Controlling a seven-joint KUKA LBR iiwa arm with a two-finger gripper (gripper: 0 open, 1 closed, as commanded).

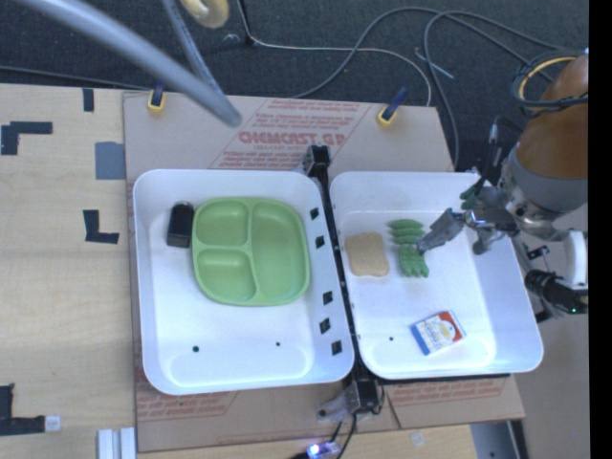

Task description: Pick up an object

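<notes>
Cardboard sheeting covers the bench (287,132), and on it you have two shallow white bins side by side. Look to the right bin (497,323): the gripper (442,231) reaches in from the right edge, its dark fingers low over the bin's upper middle. You cannot tell from this angle whether those fingers are spread or closed, and nothing is visibly held between them. Just beside the fingertips, to their left and slightly below, lie the green pea pods (409,246), close enough that the tips seem almost to touch them. Left of the pods sits a tan sponge-like block (367,254), near the bin's left wall. Well apart from the gripper, toward the bin's lower edge, you see a small blue-and-white packet (437,333) lying flat and tilted. In the left bin (239,361), a green divided plate (252,251) with three compartments rests in the upper half, and a small black object (180,225) lies touching its left rim.
</notes>
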